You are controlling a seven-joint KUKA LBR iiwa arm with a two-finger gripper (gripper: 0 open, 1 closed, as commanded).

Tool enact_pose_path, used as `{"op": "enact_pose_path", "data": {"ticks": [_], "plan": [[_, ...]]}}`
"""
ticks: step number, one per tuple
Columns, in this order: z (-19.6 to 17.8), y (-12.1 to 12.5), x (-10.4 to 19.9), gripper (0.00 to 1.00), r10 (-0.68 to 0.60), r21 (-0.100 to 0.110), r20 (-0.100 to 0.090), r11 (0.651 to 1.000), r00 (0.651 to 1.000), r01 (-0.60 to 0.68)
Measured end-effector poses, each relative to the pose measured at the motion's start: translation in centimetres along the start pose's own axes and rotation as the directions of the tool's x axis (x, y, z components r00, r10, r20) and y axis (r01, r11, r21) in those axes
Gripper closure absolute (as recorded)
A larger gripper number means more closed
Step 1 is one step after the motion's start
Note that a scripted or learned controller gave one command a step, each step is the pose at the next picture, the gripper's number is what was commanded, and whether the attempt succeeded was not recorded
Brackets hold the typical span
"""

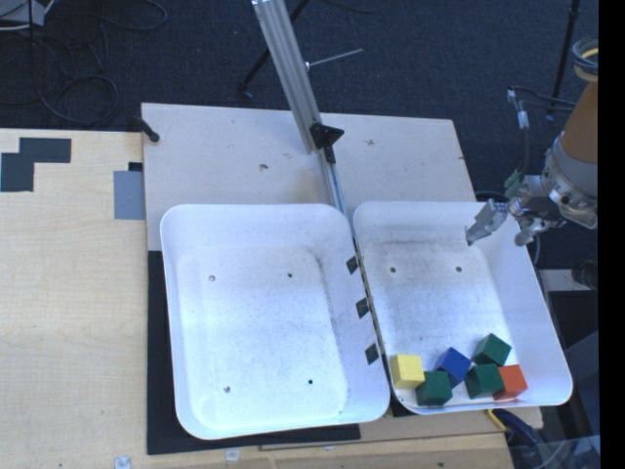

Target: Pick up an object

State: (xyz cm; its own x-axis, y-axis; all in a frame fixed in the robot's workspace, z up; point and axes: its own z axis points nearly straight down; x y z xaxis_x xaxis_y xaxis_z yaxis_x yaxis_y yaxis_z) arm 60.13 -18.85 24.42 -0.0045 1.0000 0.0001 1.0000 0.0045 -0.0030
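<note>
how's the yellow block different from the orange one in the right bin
The yellow block sits at the left end of the cluster, close to the wall between the bins; the orange block sits at the right end, near the outer rim of the right bin. The yellow block has a green block beside it, while the orange block lies against another green block. Both are small cubes of similar size, lying in the bin's near corner, far from the gripper.

We see the arm (584, 125) with its orange band above a grey wrist, thin dark cables trailing beside it, and a grey metal claw (506, 221) with angular fingers.
</note>
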Motion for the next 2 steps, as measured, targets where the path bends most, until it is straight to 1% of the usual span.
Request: {"op": "enact_pose_path", "data": {"ticks": [1, 2], "plan": [[-2.7, -4.1, 3.5, 0.0, 0.001, 0.0, -0.003, 1.0, 1.0, -0.001], [-5.4, -6.5, 6.1, 0.0, 0.001, -0.001, -0.002, 1.0, 1.0, -0.001]]}}
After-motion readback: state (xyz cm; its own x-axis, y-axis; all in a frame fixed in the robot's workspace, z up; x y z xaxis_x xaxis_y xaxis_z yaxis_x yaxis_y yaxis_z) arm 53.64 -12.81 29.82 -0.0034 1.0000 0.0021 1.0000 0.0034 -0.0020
